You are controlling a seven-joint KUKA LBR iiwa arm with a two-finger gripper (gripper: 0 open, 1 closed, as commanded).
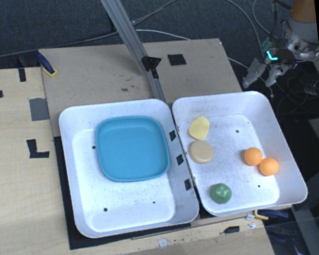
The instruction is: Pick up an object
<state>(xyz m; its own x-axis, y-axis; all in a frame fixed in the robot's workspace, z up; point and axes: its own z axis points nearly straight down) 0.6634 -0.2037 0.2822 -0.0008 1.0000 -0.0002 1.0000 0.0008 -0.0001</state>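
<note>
Inside right bin point(273, 118), small green ball point(220, 192)

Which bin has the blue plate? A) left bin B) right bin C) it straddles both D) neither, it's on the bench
A: the blue plate lies flat inside the left bin, while the right bin holds the small round items, among them two orange balls and a green ball.

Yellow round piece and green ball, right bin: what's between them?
A tan round disc lies between the yellow piece and green ball, touching the yellow one, in the camera view.
</note>
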